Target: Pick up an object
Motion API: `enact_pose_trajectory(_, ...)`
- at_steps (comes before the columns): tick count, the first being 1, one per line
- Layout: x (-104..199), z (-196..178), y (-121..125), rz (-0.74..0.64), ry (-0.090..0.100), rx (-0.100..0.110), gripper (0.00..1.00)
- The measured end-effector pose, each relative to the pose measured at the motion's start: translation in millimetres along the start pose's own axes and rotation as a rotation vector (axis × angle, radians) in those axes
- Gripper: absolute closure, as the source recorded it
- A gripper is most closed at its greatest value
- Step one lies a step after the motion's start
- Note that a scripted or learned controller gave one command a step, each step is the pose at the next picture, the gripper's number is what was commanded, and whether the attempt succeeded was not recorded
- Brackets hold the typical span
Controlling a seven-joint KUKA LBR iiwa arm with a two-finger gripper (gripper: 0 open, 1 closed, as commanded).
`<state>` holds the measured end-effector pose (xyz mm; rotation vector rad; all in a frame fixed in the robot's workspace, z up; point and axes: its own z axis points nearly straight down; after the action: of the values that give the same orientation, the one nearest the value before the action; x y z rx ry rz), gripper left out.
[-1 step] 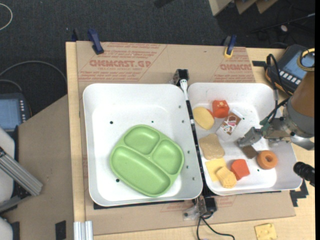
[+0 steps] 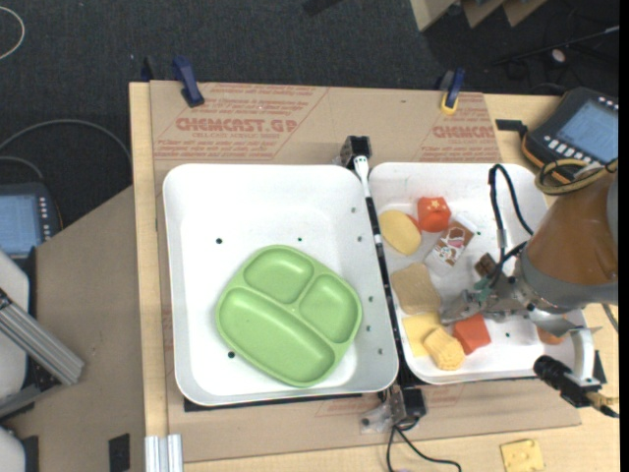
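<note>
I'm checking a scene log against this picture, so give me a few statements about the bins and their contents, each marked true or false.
1. The green divided plate lies in the left bin. True.
2. The plate has two compartments. False: it has three.
3. The gripper is over the right bin. True.
4. The red cube lies in the left bin. False: it is in the right bin, near the far wall.
5. The yellow oval piece sits beside the divider between the bins. True.
</note>
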<state>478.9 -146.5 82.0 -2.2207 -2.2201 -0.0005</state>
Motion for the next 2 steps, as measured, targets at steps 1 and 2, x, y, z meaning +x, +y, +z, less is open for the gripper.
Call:
enact_pose_trajectory(1, -33, -3, 63, -0.002, -0.005, -0.007, 0.0)
enact_pose_trajectory(2, 23, -3, 80, -0.006, -0.001, -0.004, 0.0)
